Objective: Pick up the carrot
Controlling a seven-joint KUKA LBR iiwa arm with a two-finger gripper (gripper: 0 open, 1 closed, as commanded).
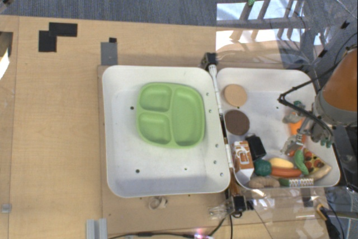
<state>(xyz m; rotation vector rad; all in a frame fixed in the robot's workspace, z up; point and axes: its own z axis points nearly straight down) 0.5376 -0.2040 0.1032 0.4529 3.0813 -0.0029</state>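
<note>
From the camera above the bench, I am reaching in from the right, my grey arm (335, 95) with its orange band hanging over the right-hand bin (263, 89). My gripper (299, 136) is hovering low over that bin's right side, near the far wall. A small bright orange piece, which I am taking for the carrot (295, 126), is showing right against my gripper on its upper left. It is too small and too crowded by metal for me to tell whether I am pinching it or only touching it, and I cannot tell whether I am spread or pressed together.

Below me a heap of toy food is lying along the bin's near wall: a yellow piece (281, 163), an orange-red stick (286, 173) just under it, a green lump (262, 167) to their left, and a small printed box (242, 154) beside that. A tan disc (235, 95) and a brown disc (236, 121) are sitting near the bin's left wall.

In the left bin (120, 165) a green divided plate (170, 113) is lying flat.
</note>
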